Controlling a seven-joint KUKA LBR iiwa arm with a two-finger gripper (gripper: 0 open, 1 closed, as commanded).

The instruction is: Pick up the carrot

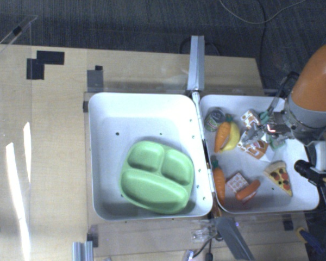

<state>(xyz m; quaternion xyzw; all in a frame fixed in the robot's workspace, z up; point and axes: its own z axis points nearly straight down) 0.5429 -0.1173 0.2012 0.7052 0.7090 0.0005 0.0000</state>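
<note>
While I watch from the overhead camera, the tabletop carries two white bins side by side, and the arm comes in from 3 o'clock over the right bin. The tool hangs above the middle of that bin, right over a crinkled snack packet; whether it is released or clenched I cannot tell from this angle. There are two carrots in the right bin. One carrot lies near the bin's 10 o'clock corner, leaf end up, touching a banana on its 3 o'clock side and just below a small tin can. A second carrot lies along the bin's left wall toward 7 o'clock. Beside it at 3 o'clock sit a waffle piece and a sausage, touching each other. A pizza slice rests toward 4 o'clock. The left bin holds a green divided plate, tilted, at its 5 o'clock side. Neither carrot touches the tool.
</note>
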